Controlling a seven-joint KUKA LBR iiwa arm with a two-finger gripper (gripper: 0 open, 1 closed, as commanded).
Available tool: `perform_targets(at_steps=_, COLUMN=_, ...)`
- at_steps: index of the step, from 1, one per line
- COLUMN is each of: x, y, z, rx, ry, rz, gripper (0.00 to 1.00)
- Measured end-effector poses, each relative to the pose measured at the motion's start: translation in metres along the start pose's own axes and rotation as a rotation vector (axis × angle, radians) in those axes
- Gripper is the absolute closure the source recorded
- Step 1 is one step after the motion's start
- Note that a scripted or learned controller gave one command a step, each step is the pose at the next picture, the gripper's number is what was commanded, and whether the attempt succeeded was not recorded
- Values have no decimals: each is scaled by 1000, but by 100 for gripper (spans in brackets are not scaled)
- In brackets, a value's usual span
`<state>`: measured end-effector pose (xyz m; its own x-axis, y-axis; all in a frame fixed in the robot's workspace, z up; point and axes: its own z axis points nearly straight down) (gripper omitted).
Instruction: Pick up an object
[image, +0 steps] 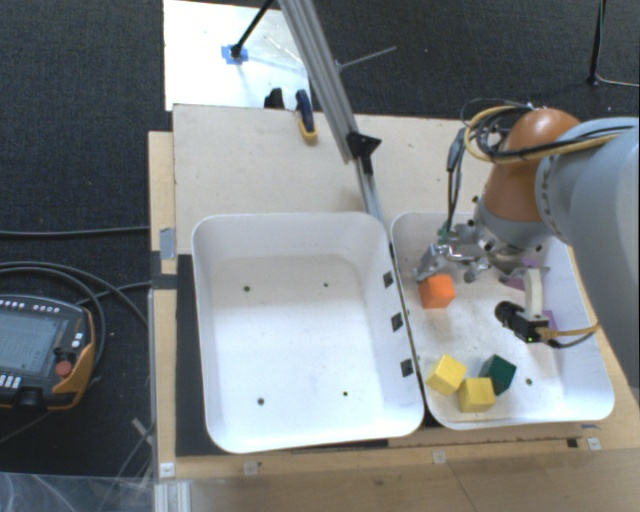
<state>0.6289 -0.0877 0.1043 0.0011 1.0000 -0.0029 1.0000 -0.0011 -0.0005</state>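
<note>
In the right bin (590, 385), an orange block (436, 291) lies near the left wall, at the back. My gripper (455, 258) hangs just above and behind it, its metal tip close to the block's upper edge; whether they touch is unclear. Two yellow blocks (447, 374) (476, 394) and a dark green block (498, 373) sit clustered at the bin's front. The grey arm with its orange band (525, 165) comes in from the right and covers the bin's back right part.
The left bin (215, 300) stands beside the right one, with a shared wall between them. A slanted metal pole (330, 85) crosses the bench behind the bins. A black cable plug (515, 320) dangles from the arm over the right bin.
</note>
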Motion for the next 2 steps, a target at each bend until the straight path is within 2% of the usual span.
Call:
perform_targets(at_steps=1, x=2, y=2, z=-16, rx=-7, ry=1, rz=-6, gripper=100)
perform_targets(at_steps=2, x=3, y=1, z=-16, rx=-5, ry=1, rz=-7, gripper=0)
